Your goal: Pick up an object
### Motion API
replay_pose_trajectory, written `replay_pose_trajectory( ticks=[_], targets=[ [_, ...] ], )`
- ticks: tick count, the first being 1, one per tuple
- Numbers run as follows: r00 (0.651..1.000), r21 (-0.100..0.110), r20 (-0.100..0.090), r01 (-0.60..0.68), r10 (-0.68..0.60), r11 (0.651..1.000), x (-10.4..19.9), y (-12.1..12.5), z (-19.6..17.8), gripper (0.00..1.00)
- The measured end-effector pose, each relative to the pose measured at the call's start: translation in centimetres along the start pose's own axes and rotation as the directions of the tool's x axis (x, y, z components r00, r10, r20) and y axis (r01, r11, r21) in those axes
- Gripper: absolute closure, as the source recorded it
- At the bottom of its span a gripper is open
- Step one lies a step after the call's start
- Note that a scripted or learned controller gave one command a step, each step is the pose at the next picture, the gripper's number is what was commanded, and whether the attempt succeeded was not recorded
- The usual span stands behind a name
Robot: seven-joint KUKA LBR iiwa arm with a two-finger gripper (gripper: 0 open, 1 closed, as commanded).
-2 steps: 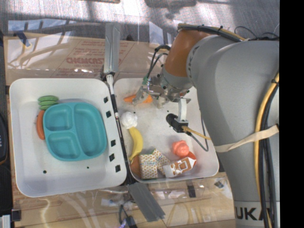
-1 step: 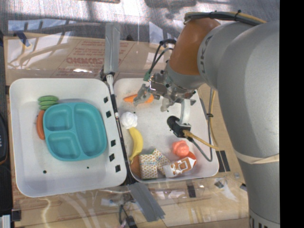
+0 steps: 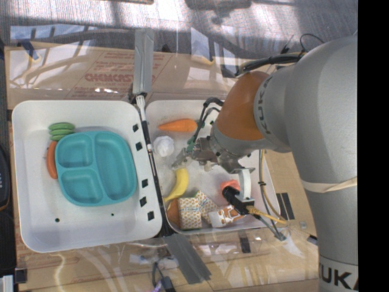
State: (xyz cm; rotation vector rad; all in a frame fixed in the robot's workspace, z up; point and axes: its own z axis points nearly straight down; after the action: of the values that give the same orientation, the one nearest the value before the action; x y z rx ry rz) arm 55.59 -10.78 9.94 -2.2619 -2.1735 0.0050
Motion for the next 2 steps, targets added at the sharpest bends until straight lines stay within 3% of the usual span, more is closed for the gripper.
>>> replay_pose_trajectory(
  ticks=[1,2],
  targets=[
    [1.000,-0.001,0.001,0.002,-0.002,1.000,0.0,0.1,-1.0,1.00],
    [0.983,-0.008,0.001,0.182,-0.182,0.983,0.1,-1.8,0.6,1.00]
  ],
)
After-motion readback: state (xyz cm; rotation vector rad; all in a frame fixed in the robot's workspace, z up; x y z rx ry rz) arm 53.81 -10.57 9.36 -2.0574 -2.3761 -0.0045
